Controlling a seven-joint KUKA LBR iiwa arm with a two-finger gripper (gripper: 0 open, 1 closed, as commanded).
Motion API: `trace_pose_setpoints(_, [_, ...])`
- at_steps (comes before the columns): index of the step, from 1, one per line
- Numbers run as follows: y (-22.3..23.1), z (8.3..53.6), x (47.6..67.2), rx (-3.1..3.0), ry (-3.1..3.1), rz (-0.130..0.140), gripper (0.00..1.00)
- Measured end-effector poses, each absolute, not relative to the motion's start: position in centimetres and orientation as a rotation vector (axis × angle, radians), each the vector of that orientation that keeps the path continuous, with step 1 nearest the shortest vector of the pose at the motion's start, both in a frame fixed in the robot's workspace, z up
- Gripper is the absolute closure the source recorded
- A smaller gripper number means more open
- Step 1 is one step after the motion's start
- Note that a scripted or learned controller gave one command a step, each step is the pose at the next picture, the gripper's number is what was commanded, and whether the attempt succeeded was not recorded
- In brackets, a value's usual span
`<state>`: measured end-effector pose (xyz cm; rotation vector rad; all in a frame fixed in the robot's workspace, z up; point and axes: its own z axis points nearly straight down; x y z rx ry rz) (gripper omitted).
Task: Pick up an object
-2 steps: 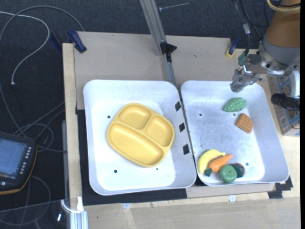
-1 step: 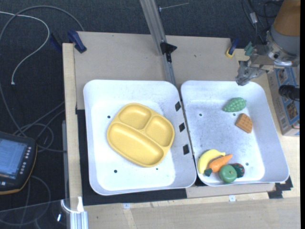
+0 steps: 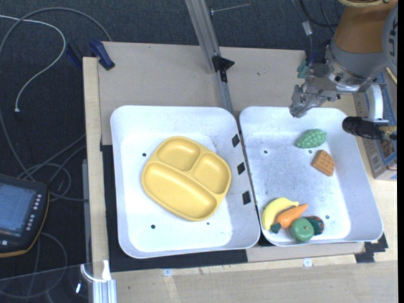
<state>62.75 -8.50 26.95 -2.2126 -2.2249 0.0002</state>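
I have the gripper (image 3: 302, 108) hovering over the far edge of the right bin (image 3: 353, 169), nothing between its fingers — whether they are spread or pressed together I cannot tell from this angle. The nearest candidate, a green bumpy object (image 3: 311, 138), lies just toward the camera from the jaws, its long axis running roughly left-right. A waffle piece (image 3: 323, 163) sits just beyond it.

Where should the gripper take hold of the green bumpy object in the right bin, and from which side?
Probably across the narrow middle of the green bumpy object, coming straight down from above. It lies flat and apart from the waffle piece, so both long sides look free for the gripper.
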Motion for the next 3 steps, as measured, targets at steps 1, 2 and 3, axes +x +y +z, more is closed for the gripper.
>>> trace_pose_setpoints(1, [-3.6,25.3,62.7,-2.212,-2.225,0.001,1.00])
trace_pose_setpoints(2, [1.3,24.2,63.1,-2.211,-2.224,0.002,1.00])
trace_pose_setpoints(3, [5.9,23.5,62.8,-2.212,-2.224,0.003,1.00])
